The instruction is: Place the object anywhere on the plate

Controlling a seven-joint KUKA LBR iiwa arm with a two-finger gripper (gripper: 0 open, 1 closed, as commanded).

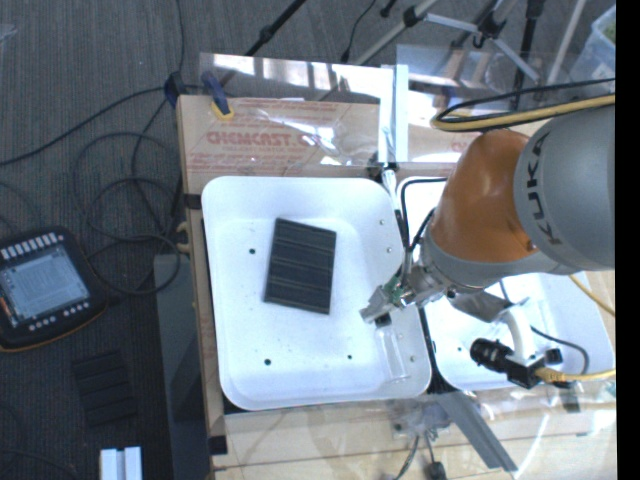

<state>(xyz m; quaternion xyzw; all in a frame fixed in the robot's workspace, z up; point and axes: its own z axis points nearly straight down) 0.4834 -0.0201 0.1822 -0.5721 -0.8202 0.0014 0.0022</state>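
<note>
Nearest the camera, a clear object [393, 351] lies in the left bin [230, 368] at its 4 o'clock corner, right by the rim. Just above it the pincer [383, 306] hangs low over the bin's right edge, but honestly I can't tell how its tips are set or if it's got anything. The dark ribbed plate [301, 265] sits flat near the bin's middle, at 9 o'clock from the pincer. The arm [530, 203] covers most of the right bin [590, 353]. The bench [260, 138] runs behind at 12 o'clock.

Robotics lab, teach pendant [42, 286], tripod legs [470, 8], floor cables [120, 183]
</note>
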